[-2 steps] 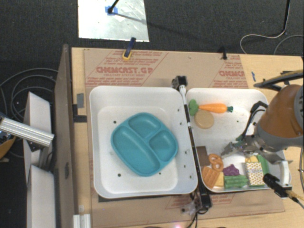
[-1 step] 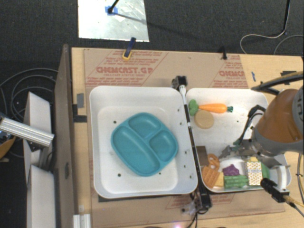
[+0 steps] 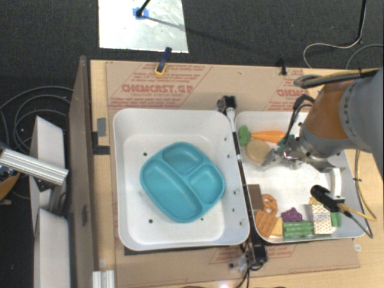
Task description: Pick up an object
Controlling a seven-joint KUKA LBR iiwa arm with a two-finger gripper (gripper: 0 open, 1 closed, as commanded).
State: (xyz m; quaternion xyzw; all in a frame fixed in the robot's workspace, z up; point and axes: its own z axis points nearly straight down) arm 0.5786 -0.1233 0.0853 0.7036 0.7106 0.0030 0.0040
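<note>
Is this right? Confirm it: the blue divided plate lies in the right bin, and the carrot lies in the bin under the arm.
Not quite. The camera view shows the blue divided plate in the left bin, not the right one. The carrot does lie in the right bin, under the arm.

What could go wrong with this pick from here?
1. The gripper sits low beside the round tan piece and the carrot; it may nudge them instead of grasping.
2. Toys are crowded at the right bin's near edge, so a grab there could catch several or none.
</note>
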